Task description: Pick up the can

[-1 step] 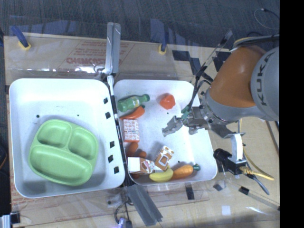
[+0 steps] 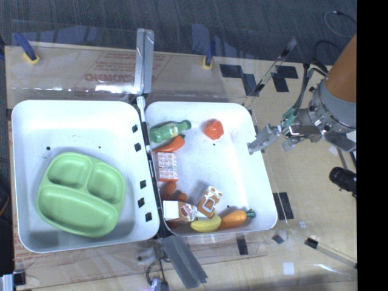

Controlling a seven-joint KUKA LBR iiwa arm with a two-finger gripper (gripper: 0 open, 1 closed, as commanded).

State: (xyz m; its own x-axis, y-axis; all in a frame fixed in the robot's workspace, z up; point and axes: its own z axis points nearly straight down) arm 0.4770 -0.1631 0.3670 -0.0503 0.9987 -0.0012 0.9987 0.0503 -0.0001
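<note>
The can (image 2: 167,165) is a red and white labelled cylinder. It lies on its side in the right bin (image 2: 242,162), close to the left wall and just below an orange-red pepper (image 2: 173,143). My gripper (image 2: 259,141) hangs over the bin's right rim, well to the right of the can and apart from it. I see nothing held in it. The arm's grey wrist and orange band reach in from the right edge.
Around the can lie a green bottle (image 2: 170,130), a red tomato (image 2: 213,128), a patterned carton (image 2: 209,202), a banana (image 2: 205,225), a carrot (image 2: 233,218) and a small white box (image 2: 177,211). The left bin (image 2: 24,120) holds a green divided plate (image 2: 82,193).
</note>
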